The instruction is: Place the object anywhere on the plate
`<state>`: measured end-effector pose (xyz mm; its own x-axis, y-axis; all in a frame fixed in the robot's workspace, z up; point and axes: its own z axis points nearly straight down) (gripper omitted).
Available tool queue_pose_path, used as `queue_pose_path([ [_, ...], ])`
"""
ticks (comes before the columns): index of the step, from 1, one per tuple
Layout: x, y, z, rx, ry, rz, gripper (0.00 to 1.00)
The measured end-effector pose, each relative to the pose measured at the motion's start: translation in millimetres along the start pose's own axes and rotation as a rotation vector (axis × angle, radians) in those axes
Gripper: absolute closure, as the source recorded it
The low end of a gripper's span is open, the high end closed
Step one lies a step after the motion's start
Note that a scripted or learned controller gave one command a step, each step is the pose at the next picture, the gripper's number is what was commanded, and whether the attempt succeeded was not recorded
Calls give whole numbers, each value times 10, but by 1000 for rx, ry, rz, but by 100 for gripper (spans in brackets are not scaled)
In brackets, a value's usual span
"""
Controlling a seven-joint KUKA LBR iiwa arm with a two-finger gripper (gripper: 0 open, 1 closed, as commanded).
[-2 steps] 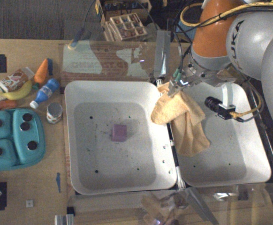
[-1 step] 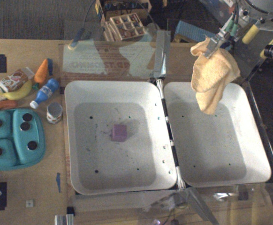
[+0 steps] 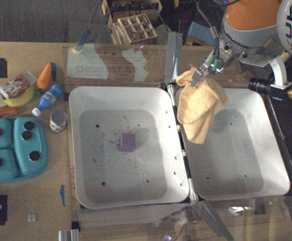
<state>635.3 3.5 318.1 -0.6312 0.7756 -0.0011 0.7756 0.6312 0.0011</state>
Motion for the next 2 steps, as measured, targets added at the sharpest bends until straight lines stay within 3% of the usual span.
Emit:
queue_pose_path([
  [1,1000,217,2033,0,1,79,100],
  [2,474,-249,1324,-3,-2,436,100],
])
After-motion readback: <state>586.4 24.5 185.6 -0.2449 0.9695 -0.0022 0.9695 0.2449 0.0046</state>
